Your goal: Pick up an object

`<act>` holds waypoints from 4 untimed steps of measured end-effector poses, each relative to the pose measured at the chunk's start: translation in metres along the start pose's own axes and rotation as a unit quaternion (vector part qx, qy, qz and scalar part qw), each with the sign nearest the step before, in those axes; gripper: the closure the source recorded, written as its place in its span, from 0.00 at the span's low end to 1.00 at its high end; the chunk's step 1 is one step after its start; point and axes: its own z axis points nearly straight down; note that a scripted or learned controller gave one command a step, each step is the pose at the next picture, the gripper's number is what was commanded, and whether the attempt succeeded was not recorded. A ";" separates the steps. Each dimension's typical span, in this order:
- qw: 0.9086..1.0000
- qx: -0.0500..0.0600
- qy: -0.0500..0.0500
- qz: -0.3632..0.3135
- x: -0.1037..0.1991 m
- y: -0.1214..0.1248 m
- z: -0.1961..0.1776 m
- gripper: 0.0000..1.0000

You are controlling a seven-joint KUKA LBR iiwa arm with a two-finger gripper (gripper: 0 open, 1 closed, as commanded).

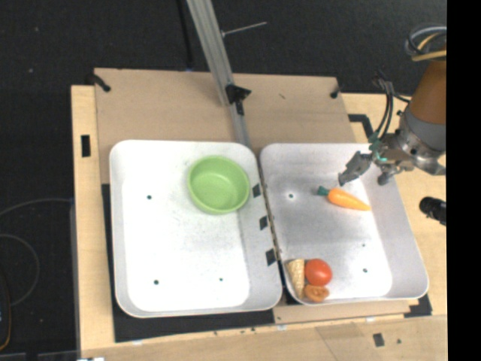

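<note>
Gripper (368, 165) hangs open and empty over the right white bin (391, 273); the small orange plastic carrot (349, 198) lies just below-left, long axis roughly crosswise, green tip leftward.

Single fixed camera above the bench (86, 201), looking down aslant, taking in both bins (135, 224)

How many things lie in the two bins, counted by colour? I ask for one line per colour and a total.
Green: 1, the bowl
Orange: 2, the carrot and a small piece
Red: 1, the tomato
Tan: 1, the cone
Total: 5
</note>
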 end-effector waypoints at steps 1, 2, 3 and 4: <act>1.000 0.000 0.000 0.000 0.000 0.000 0.000 0.00; 1.000 0.002 0.000 0.002 -0.009 -0.003 0.046 0.00; 1.000 0.003 0.000 0.002 -0.015 -0.013 0.096 0.00; 1.000 0.002 0.000 0.002 -0.016 -0.013 0.136 0.00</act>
